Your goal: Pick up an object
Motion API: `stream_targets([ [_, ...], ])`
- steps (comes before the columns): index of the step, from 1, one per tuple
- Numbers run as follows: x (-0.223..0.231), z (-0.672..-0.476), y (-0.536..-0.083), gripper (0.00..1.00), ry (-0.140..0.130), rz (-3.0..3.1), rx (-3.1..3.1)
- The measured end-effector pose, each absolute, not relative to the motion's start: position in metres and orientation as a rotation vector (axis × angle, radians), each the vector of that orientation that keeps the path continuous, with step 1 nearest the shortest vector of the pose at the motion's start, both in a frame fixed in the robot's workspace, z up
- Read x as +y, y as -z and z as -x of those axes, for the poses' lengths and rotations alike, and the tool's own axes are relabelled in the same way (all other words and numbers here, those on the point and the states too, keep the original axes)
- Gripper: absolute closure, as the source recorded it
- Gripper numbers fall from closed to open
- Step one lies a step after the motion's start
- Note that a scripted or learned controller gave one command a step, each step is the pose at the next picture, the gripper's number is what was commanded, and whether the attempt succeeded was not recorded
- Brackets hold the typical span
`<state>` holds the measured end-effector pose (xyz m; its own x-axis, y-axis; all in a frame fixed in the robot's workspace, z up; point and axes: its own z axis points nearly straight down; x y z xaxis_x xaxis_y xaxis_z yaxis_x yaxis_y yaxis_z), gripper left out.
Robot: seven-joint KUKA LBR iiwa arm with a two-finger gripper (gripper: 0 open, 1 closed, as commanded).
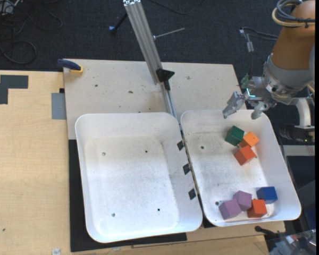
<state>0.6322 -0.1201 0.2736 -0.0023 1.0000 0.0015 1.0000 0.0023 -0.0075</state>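
The grey metal two-finger pincer (245,109) hangs with its fingers spread apart, gripping nothing, over the far rim of the smooth white right bin (287,166); a matte green cube (234,135) lies just below it, touching an orange cube (250,139)

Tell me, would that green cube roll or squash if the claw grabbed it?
The green cube looks stiff, with flat faces, so it probably sits still rather than rolls. It touches the orange cube, so a push would likely shove that along too.
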Motion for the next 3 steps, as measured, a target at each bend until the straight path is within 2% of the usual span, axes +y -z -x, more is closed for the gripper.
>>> stream_targets([
  [1, -0.120, -0.633, -0.276, 0.00, -0.003, 2.216, -2.223],
  [3, -0.116, -0.634, -0.188, 0.00, -0.007, 2.216, -2.218],
])
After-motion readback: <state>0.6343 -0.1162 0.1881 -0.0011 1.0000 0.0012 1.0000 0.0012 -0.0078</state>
